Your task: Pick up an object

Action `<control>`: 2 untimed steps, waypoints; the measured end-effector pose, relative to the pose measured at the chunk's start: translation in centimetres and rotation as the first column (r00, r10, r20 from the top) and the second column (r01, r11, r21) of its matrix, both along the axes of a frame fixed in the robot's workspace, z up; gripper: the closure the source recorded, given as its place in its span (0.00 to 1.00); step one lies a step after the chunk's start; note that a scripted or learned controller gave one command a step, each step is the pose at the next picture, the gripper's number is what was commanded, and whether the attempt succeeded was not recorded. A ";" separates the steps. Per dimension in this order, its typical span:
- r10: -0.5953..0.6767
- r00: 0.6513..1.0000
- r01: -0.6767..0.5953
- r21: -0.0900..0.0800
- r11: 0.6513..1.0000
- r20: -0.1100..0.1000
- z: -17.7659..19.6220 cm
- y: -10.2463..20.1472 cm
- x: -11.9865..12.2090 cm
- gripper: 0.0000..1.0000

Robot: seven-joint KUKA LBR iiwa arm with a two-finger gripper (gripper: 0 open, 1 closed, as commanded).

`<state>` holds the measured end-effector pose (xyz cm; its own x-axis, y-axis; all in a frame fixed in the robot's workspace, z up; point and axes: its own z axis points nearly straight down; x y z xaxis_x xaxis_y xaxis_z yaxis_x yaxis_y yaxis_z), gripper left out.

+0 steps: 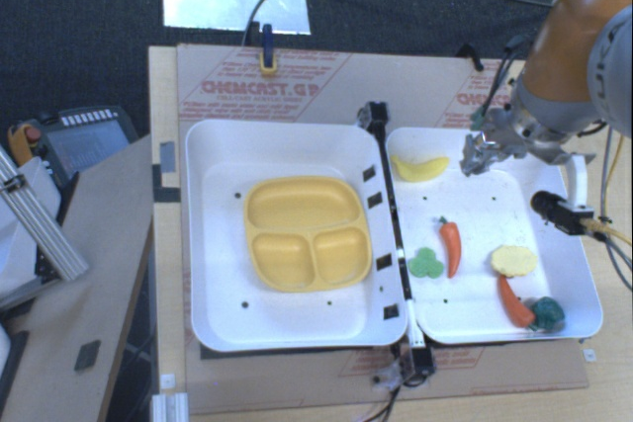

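While hand (478, 156) hovers, banana (419, 169) lies just beside.

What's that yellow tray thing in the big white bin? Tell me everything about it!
The yellow tray is a divided plate that looks like smooth plastic, with rounded corners. It has three compartments: one long one at the far side and two smaller ones nearer the camera. It lies flat, slightly turned, in the middle of the left white bin, resting on its floor.

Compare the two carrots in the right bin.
The upper carrot lies alone mid-bin, nearly upright in the view, tip toward the front edge; the lower carrot lies slanted near the front corner, its end against dark green broccoli. The lower one looks thicker. Both are orange and lie flat in the right bin.
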<state>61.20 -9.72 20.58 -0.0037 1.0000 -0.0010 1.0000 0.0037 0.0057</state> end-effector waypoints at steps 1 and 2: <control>0.006 1.000 -0.006 0.003 1.000 -0.002 1.0 5.4 0.7 1.00; 0.007 1.000 -0.007 0.003 1.000 -0.002 2.1 11.3 0.6 1.00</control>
<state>61.79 1.55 22.63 -0.0105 0.9999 0.0023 0.9999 0.0105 0.0035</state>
